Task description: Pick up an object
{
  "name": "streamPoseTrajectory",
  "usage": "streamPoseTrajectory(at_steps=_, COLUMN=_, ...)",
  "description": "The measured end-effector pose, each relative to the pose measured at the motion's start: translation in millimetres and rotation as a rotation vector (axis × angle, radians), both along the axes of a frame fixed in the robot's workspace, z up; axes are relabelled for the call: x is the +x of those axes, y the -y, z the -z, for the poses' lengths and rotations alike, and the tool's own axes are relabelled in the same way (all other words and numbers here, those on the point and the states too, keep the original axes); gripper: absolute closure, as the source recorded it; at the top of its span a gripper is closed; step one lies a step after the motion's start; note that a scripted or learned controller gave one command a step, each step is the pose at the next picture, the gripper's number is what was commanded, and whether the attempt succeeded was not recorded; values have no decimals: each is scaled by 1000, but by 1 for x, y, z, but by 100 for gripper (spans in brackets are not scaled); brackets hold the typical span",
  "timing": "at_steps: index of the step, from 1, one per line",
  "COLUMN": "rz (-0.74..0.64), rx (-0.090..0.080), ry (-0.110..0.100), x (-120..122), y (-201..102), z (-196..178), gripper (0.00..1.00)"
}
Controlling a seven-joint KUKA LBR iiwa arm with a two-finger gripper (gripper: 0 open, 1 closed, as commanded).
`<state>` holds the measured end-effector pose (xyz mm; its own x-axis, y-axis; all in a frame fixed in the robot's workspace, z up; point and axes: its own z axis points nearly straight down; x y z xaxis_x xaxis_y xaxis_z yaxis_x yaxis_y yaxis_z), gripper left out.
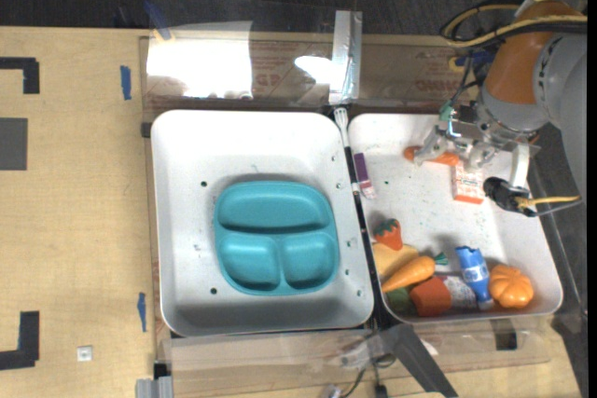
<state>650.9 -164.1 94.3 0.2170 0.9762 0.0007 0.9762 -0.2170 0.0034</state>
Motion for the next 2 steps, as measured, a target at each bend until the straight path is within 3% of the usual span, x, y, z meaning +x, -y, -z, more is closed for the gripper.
streamPoseTrajectory(at_steps=1, rz=-139, rx=-5, ry=6, x=2, y=1, z=0, gripper=0)
streamPoseTrajectory(at_steps=2, rz=-281, rx=-4, ry=12, x=7, y=22, z=0, gripper=0)
